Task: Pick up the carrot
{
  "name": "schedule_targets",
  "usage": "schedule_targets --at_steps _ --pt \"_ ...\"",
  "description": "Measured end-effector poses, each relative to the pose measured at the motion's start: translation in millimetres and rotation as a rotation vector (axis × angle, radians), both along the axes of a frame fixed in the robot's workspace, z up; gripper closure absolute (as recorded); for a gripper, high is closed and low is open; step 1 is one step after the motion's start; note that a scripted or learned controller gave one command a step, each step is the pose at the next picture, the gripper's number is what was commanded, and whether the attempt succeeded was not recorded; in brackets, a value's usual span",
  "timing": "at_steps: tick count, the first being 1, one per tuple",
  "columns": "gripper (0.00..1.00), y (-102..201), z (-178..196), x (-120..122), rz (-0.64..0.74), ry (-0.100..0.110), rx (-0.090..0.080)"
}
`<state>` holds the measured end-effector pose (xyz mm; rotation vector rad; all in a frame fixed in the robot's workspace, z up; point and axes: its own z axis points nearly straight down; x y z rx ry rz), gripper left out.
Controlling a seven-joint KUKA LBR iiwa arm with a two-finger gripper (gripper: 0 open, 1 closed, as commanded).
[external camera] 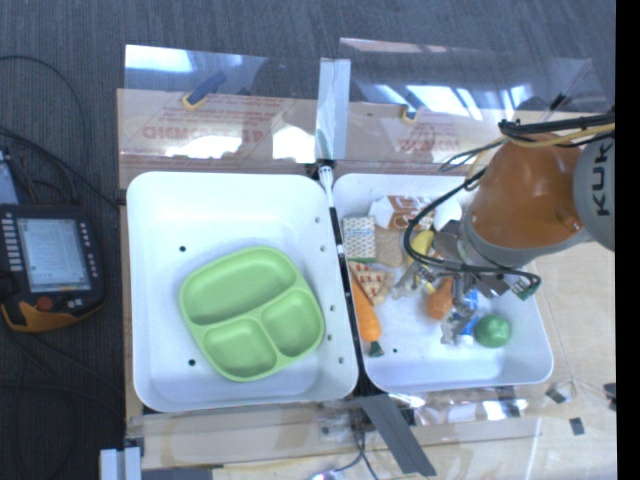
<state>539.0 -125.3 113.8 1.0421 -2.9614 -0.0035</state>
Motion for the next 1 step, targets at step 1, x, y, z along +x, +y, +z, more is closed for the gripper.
schedule_targets --at_steps 1 --pt "0.00 25.8 -22.8 -3.6 -0.227 -0.012 -0.006"
